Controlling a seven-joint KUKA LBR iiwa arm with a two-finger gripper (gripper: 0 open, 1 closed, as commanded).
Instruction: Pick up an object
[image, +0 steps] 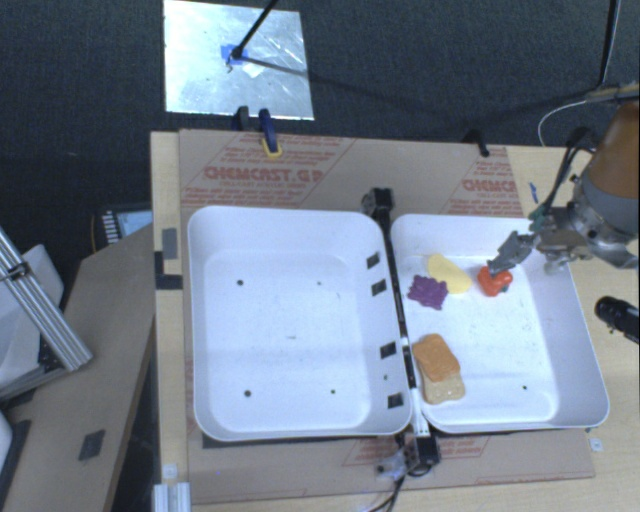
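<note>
From the left, we see a shallow white plastic bin (285, 320) with nothing resting in it, then its twin, the right-hand white bin (560, 400), which bears four things: a small purple knobbly cluster (428, 292), a pale yellow oblong piece (449, 273), a tan, bread-like block (438, 367) near the divider, and a small orange-red lump (494, 281). The grey two-finger gripper (503, 259) sits right over that orange-red lump, touching or nearly so; whether it is spread or pinching we cannot tell. We judge the pick as not yet done: the lump still looks to rest on the bin floor, with the lift left.
</note>
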